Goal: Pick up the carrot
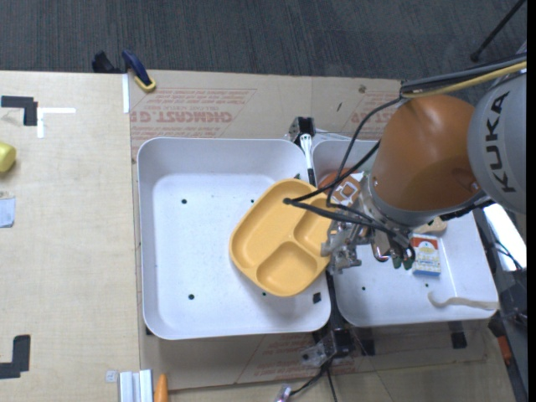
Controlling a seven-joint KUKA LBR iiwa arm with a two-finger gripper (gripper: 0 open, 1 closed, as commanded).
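The arm reached over the right bin, its gripper low at the wall between the two bins, beside a yellow divided plate that lay tilted in the left bin; whether the gripper was released or clenched could not be told. A small orange-red shape, possibly the carrot, peeked out under the orange wrist band at the right bin's upper left, mostly hidden. The step looked like an approach, and the next move would call for shifting toward that corner before descending.
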